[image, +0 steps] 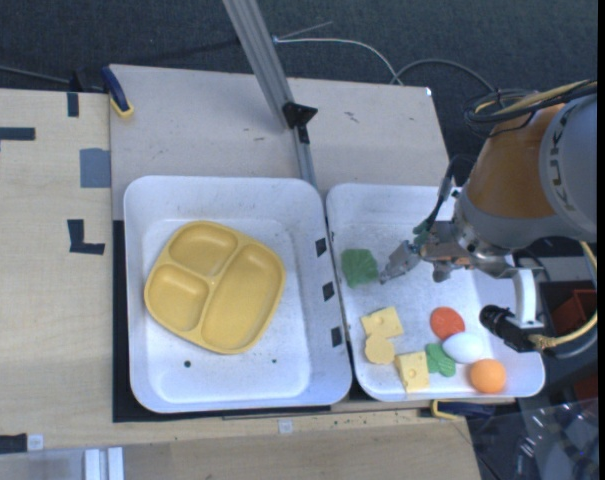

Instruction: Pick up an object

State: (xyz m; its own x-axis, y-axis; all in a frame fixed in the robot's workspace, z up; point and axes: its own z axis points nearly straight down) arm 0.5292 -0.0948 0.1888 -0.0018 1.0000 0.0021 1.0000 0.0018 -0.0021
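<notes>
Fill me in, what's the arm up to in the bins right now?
The KUKA arm reaches in from the right, and its claw is low over the right bin, just beside the green piece. Nothing shows between its tips, so no pick yet. Yellow cheese pieces, a white egg and an orange ball lie nearer the front. The left bin holds a yellow divided plate.
</notes>
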